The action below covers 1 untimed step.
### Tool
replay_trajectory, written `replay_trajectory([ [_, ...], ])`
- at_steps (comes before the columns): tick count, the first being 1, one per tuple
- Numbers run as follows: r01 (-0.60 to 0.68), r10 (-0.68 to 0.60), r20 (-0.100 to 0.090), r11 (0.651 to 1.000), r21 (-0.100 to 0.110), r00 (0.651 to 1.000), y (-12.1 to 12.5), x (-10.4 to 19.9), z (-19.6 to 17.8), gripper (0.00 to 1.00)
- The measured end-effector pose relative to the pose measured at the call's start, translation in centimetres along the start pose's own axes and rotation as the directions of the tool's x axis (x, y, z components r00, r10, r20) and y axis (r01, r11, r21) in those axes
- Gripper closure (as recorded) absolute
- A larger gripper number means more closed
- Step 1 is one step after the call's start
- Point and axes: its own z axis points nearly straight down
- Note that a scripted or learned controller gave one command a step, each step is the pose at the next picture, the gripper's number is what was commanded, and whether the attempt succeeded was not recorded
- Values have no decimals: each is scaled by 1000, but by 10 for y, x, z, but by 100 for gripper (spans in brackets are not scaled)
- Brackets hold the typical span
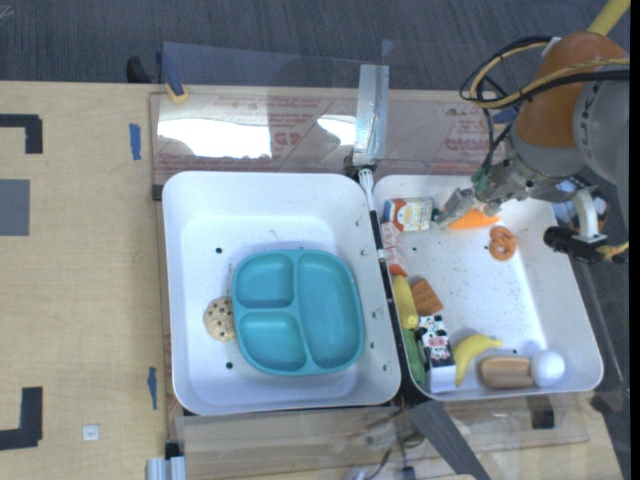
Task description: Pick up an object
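Note:
The right bin point(560, 298) holds the toy food. My gripper point(460, 206) hangs low over its back part, reaching in from the right. An orange carrot point(474, 222) lies just under and beside the gripper tip; I cannot tell if they touch. A small milk carton point(410, 213) lies to the left of the gripper. A pretzel point(501, 243) sits to the carrot's right. Along the bin's left wall lie a yellow corn cob point(404, 301), a brown bread piece point(427, 296) and a black-and-white block point(433, 340). At the front are a banana point(474, 352), a hot dog bun point(505, 371) and a white egg point(548, 367).
The left bin point(200, 218) holds a teal divided plate point(296, 310) with a cookie point(219, 318) at its left edge. A divider wall point(385, 268) runs between the bins. A clear panel point(260, 128) stands behind them. Yellow and black cables point(500, 73) loop above the wrist.

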Motion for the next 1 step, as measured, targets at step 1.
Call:
replay_trajectory([
  [1, -3, 3, 5, 1000, -6, 1000, -7, -40, 30, 0],
])
